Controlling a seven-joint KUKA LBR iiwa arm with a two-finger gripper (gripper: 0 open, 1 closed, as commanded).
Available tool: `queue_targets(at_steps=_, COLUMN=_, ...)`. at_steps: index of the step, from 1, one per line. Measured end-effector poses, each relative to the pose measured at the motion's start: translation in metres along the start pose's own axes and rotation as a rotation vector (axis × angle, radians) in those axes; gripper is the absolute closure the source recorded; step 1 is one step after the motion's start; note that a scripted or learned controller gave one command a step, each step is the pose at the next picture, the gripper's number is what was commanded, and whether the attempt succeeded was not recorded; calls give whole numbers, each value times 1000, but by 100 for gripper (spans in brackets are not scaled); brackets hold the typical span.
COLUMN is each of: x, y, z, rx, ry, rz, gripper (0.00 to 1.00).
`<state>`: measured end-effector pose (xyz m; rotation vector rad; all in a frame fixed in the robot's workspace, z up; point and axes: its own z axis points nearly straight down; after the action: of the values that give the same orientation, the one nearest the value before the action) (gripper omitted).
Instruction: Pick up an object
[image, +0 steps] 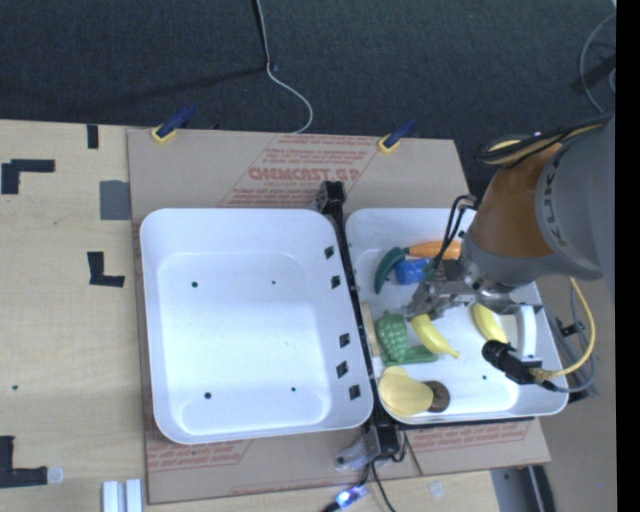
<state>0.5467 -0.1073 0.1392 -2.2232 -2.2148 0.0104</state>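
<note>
One hand (437, 297) hangs low in the right bin (500, 398), over the toys.

I cannot tell if it is grasping anything or let go. A yellow banana (436, 336) lies just under it and a bit toward the near side, touching a green bumpy toy (393, 338). The banana looks light, hard and smooth, so it may slip; I would pinch it across its thick middle. A blue toy (410, 269) and a green leaf (388, 264) sit just beside the hand, farther back. The left bin (160, 250) sits on the surface beside them.
</note>
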Motion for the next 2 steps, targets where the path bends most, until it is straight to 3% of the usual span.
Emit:
queue_targets(at_steps=1, x=32, y=-13, z=-47, rx=-8, ry=3, rz=-8, gripper=100)
queue_targets(at_steps=2, x=71, y=-35, z=-47, rx=-2, ry=4, rz=-8, gripper=100)
